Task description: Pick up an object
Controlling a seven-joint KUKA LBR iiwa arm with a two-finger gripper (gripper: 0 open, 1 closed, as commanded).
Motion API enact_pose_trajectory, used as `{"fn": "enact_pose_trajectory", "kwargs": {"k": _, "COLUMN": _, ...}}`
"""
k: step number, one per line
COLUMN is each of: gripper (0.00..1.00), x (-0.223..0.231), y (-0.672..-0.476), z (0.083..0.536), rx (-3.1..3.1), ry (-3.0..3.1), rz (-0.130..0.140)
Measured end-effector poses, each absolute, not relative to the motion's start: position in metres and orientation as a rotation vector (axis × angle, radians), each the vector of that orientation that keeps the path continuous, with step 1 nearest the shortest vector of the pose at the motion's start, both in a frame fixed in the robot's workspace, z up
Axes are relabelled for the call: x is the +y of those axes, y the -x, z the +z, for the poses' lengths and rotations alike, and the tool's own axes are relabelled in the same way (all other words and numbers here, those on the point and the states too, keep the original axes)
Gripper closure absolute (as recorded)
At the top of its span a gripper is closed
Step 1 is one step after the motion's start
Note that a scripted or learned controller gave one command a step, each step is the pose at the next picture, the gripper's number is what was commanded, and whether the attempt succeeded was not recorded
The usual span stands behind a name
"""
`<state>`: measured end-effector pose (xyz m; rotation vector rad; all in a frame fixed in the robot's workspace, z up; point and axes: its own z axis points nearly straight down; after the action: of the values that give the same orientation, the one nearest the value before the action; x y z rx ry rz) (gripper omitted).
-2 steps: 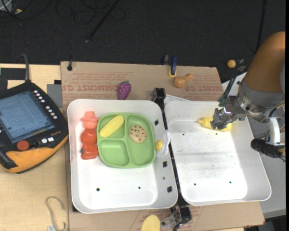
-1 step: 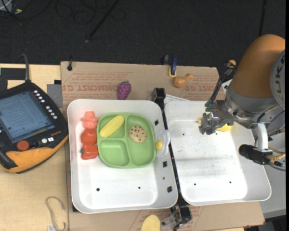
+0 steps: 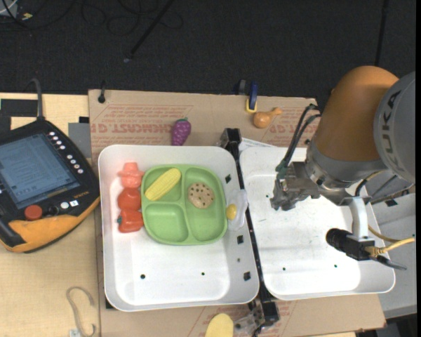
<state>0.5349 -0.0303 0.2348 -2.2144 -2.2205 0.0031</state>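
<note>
Hovering: the grey two-finger gripper (image 3: pixel 286 196) hangs over the upper left part of the right shallow white bin (image 3: pixel 323 276), low above its floor.
Grip state: cannot tell; the dark tool is too small and shadowed from this slant to judge, and nothing can be made out in it.
Progress: judged from this, the pick is not yet done; no object is seen lifted, so the whole grasp and lift remain.
Candidate objects: they lie in the left shallow white bin (image 3: pixel 168 279): a green three-compartment plastic plate (image 3: pixel 170 225), a yellow toy corn cob (image 3: pixel 161 183) in its upper left compartment, a round tan cookie (image 3: pixel 201 196) in its upper right compartment, and a red and pink toy figure (image 3: pixel 129 199) just beside the plate's left edge.
Nearest thing: a small yellow piece (image 3: pixel 231 213) sits at the left bin's right wall, close to the divide between the bins.
Relation to gripper: all of these are to the gripper's left, across the divide; the yellow piece is near, the plate items farther, the red figure well apart.
What is left: I judge the arm must cross to the left bin or find something in the right one.
</note>
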Motion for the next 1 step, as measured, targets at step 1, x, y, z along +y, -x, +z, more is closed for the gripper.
{"fn": "enact_pose_trajectory", "kwargs": {"k": 1, "gripper": 1.0, "x": 0.0178, "y": -0.5126, "z": 0.2345, "rx": -2.221, "ry": 2.214, "rz": 0.003}}
